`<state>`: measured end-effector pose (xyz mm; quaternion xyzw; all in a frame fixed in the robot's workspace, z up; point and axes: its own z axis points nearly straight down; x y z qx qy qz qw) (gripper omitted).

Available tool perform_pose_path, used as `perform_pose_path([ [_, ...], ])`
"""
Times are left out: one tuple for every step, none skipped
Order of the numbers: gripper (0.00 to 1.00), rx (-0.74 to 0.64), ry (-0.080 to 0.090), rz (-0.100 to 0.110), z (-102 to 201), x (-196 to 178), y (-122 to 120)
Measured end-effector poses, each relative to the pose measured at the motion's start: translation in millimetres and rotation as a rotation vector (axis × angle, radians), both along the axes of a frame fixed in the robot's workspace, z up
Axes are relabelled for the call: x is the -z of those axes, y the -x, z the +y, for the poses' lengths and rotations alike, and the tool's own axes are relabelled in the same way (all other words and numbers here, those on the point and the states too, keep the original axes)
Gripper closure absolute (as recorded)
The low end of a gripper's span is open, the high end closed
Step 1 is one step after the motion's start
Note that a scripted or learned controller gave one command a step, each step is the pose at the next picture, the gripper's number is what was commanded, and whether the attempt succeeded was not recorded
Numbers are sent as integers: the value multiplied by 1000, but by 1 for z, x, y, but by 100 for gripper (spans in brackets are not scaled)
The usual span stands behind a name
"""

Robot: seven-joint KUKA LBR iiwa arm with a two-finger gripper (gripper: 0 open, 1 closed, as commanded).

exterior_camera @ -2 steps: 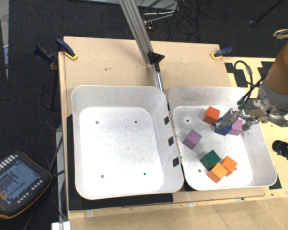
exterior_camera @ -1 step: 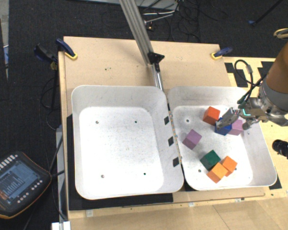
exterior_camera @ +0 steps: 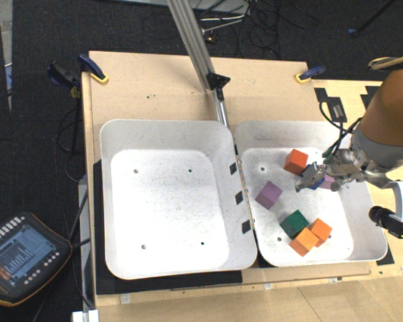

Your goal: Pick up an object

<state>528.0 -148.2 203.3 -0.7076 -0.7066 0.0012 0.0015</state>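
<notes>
My gripper (exterior_camera: 314, 178) reaches in from the right and hangs low over the right bin (exterior_camera: 363, 247), just right of an orange cube (exterior_camera: 296, 161). Small blue and purple patches (exterior_camera: 329, 180) show right at the gripper's tip; what they belong to is unclear. A purple cube (exterior_camera: 269, 194) lies to the gripper's lower left. Nearer the front sit a green cube (exterior_camera: 294, 223) and two orange cubes (exterior_camera: 320, 230), (exterior_camera: 303, 242), packed close together.
The left bin (exterior_camera: 114, 180) lies beside the right one, their rims meeting at the centre divider (exterior_camera: 242, 193). A slanted metal pole (exterior_camera: 195, 45) comes down at the back. A teach pendant (exterior_camera: 20, 253) rests off the bench at the lower left.
</notes>
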Motion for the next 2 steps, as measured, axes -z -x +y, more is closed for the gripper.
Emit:
perform_pose_path([
  [0,0,0,1,-6,48,-5],
  [0,0,-1,2,-6,102,-3],
])
